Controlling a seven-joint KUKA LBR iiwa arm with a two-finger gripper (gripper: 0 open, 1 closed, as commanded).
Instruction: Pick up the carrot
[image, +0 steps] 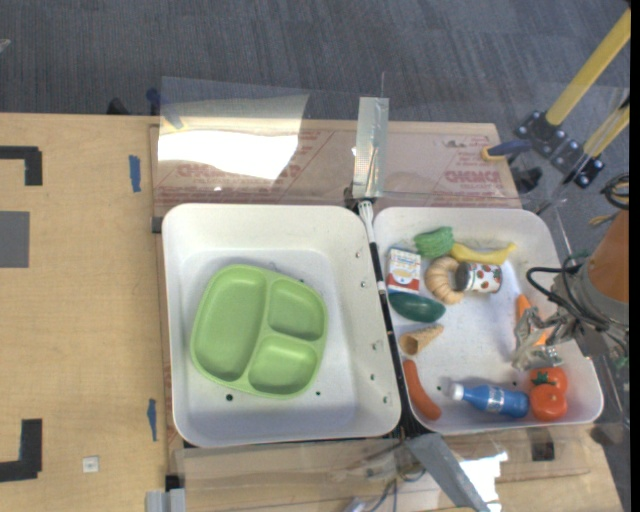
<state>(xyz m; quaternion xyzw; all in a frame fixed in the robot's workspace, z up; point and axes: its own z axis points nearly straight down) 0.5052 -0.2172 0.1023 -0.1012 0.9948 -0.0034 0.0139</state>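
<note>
Holding toy food, right bin (560, 245), carrot (521, 304) beside pincer (535, 340), grip unclear, green tray (258, 330) in left bin (190, 240).

A robotics lab or test bench is suggested. Two shallow white plastic bins (180, 330) are set side by side on a bare plywood bench top (70, 300) at the frame's centre. Black tape corner marks (28, 165) and small blue tape strips (134, 172) are stuck to the wood at the left. Clear plastic shield panels (235, 135) are stood behind the bins, grey carpet (300, 45) is seen along the top, and loose black cables (560, 290) are gathered at the right edge.
</note>
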